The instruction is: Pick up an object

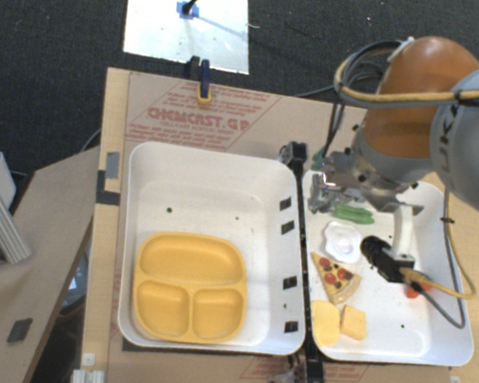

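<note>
On the cardboard-topped bench [205,117] sit two white bins [224,176]; the arm [424,96] hides the gripper [326,191], its state unreadable.

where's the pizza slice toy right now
The triangular toy pizza slice lies in the right white bin, near its left wall, just below the white fried-egg toy and above two yellow blocks.

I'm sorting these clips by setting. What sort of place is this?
Most likely a robot lab's grasping bench, not a kitchen: two white bins sit on a cardboard-covered bench, a yellow divided tray and toy pizza slice lie inside, and the arm reaches in.
</note>
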Available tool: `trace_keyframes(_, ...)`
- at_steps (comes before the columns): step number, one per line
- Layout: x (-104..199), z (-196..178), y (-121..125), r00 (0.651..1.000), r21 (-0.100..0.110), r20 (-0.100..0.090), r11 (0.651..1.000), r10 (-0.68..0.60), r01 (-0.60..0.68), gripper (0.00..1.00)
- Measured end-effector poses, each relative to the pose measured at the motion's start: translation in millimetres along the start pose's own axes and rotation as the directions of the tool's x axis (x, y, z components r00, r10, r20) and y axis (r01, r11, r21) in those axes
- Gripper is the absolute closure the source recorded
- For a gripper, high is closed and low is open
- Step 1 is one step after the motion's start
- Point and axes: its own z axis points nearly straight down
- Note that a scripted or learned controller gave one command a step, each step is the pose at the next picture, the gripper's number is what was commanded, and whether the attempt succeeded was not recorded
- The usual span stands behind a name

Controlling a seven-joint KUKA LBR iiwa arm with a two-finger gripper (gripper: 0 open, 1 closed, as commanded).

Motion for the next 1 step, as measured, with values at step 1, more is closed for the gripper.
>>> trace_keyframes(1, 56.0, 20.6, 1.8, 1.000, 0.002, 0.000, 1.000, -0.001, 0.001, 1.00)
